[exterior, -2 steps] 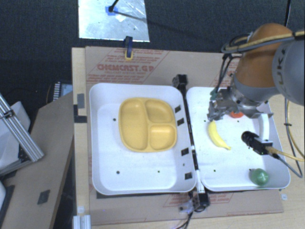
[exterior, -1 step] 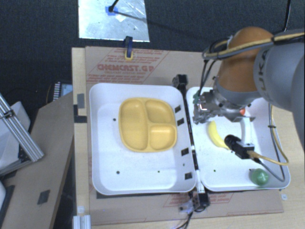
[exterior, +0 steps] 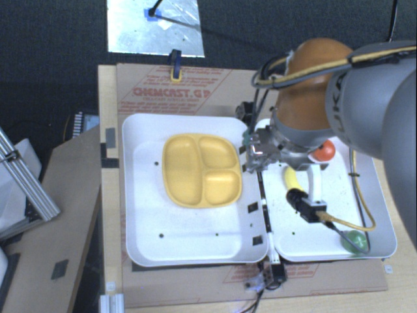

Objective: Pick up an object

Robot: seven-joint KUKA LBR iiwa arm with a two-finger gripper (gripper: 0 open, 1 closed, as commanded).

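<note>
The grey arm with its orange band reaches in from the right and covers the back of the right bin (exterior: 378, 240). Its gripper (exterior: 290, 162) points down over the left part of that bin, mostly hidden under the wrist. A yellow banana-like object (exterior: 291, 177) lies just below the gripper, partly covered by it. A red-orange ball (exterior: 325, 150) peeks out beside the wrist on the right. A small green object (exterior: 356, 240) rests near the bin's front right corner. I see nothing held between the fingers.
The left bin (exterior: 143, 240) holds a yellow divided plate (exterior: 201, 169) at its middle. A divider with black clips (exterior: 263, 207) separates the bins. Cardboard (exterior: 176, 90) lies under both, with a shiny sheet (exterior: 155, 18) behind.
</note>
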